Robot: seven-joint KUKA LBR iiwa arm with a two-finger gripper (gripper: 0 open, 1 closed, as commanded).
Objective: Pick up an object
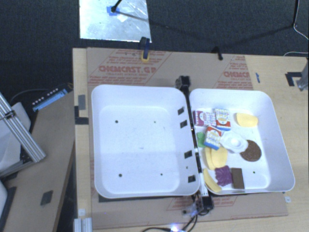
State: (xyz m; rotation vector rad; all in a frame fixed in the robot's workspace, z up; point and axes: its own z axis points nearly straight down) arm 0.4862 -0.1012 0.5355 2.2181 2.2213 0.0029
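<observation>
Nearest the camera, along the near edge of the right bin (277, 144), a purple piece (222, 175) and a dark brown bar (237, 177) are lying side by side, with a yellow banana-like piece (210, 180) just beside them against the bin's left wall. A little farther in, a pale yellow slice (216, 157), a brown round cookie (250, 152) and a white round piece (233, 142) are crowding together, touching or nearly so. Beyond those, small printed cartons (213, 119) are sitting near the far left corner, and a yellow wedge (245, 120) is resting apart from them toward the far edge. The left bin (140, 139) is sitting alongside, sharing the middle divider.

At the far right edge of the surface, a grey bit of the arm (304, 76) is showing, well apart from both bins; how the hand is set cannot be told from here.

By my judgement the task is only beginning: nothing is lifted, and the reach is not yet under way. The next move is calling for travel over the right bin and a descent on a piece with room around it; the yellow wedge looks the least crowded.
</observation>
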